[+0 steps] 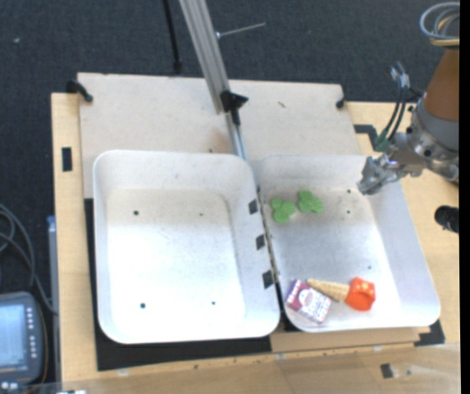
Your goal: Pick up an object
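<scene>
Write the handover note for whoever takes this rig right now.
Gripper: above the far right edge of the right bin, nothing seen in it.
Right bin: two green pieces near the divider; orange toy, tan cone and purple packet along the near edge.
Left bin: no objects seen in it.
Done: nothing picked.
Left: descend, grasp one object, lift.

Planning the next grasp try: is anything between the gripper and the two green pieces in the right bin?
Nothing visible stands between them. The gripper is over the right bin's upper right edge, and the green pieces lie to its left on bare bin floor. The orange object, cone and purple packet sit nearer the bottom, off that path.
</scene>
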Controlling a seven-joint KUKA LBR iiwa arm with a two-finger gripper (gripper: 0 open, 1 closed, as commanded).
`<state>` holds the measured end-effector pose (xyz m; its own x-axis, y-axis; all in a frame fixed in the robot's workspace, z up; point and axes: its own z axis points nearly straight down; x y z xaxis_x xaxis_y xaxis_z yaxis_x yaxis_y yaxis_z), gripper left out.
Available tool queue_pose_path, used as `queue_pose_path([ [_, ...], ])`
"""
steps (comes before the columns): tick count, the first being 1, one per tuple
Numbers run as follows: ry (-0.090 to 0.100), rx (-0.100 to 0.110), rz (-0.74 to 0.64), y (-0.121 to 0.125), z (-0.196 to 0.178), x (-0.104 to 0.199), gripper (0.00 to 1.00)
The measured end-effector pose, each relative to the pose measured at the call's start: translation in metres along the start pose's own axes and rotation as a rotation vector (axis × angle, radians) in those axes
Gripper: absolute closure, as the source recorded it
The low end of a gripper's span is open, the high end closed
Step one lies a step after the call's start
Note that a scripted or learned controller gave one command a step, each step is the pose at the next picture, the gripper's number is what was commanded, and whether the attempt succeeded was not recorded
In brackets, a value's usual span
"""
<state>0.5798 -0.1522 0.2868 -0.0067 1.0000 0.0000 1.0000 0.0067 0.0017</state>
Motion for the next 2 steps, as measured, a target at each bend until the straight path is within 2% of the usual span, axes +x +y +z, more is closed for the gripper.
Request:
queue_pose_path([
  [1,0.001,0.001,0.000,0.000,0.001,0.059,1.00],
  [2,0.000,0.000,0.000,0.009,0.002,0.108,1.00],
])
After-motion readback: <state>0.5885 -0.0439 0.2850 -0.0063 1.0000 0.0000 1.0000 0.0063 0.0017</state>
